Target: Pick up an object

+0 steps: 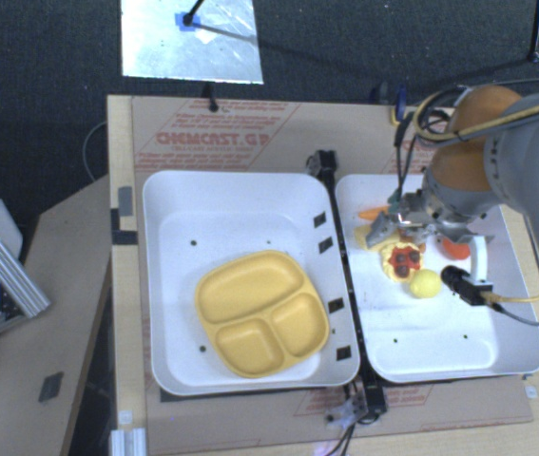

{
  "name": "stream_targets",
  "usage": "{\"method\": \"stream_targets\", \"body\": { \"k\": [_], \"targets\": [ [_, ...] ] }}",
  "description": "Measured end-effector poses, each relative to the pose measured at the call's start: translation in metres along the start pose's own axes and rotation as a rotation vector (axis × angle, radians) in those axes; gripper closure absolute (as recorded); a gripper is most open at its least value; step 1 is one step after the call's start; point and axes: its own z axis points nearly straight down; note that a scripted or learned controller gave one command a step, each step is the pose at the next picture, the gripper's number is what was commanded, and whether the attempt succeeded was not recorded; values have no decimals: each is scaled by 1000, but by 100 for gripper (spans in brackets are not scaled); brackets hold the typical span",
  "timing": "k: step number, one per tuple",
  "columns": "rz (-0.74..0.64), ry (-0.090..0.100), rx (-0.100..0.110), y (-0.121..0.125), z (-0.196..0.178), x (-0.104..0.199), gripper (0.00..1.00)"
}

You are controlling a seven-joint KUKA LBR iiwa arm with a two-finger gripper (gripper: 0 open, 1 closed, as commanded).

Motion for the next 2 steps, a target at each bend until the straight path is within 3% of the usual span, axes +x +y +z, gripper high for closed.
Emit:
{"method": "stream_targets", "body": {
  "k": [1, 2],
  "targets": [
    [-1, -1, -7, 2, -15, 0, 100],
    [-3, -1, -10, 8, -79, 0, 100]
  ]
}}
